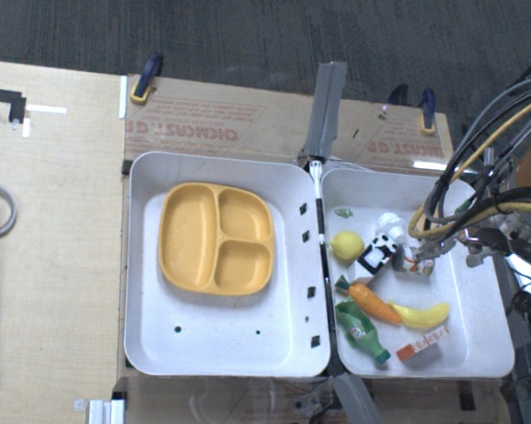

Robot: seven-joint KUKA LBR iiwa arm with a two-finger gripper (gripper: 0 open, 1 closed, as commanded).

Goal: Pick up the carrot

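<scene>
Cardboard (pixel 282 125): red print, reads like "CHEMCAST", upside down.
Bins: two; left bin (pixel 140 269) holds one yellow tray (pixel 217 239).
Carrot (pixel 375 303): one, right bin (pixel 485 346), touching banana (pixel 420 314).
End effector (pixel 420 260): above the right bin, finger state can't tell.

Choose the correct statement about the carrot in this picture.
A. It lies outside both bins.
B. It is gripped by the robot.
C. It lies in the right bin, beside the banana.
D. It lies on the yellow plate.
C: the carrot lies in the right bin, against the banana.
</scene>
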